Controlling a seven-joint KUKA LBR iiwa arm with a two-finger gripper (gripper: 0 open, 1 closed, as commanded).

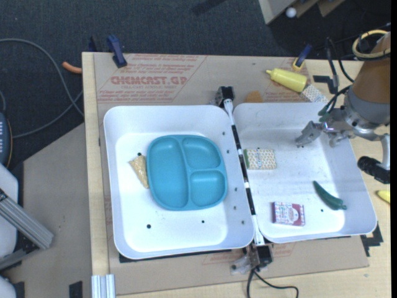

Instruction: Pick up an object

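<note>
The right bin [353, 225] holds three loose items. A small patterned packet [260, 159] lies near its left wall. Towards the front is a red and white box [288, 214], and a green pepper-shaped piece [329, 195] rests towards the front right. My gripper [317, 138] hangs over the back right part of this bin, above and to the right of the packet. Its fingers [304, 136] are spread open, and nothing is between them. The left bin [124, 228] carries a blue divided plate [186, 171], with a tan wedge [140, 169] at its left edge.
A yellow bottle-like object [286, 77] lies on the bench behind the right bin. Blue clamps [116, 49] grip the bench's back edge. The divider [240, 166] between the two bins runs front to back. The arm's orange band [375, 79] is over the right bin's far right corner.
</note>
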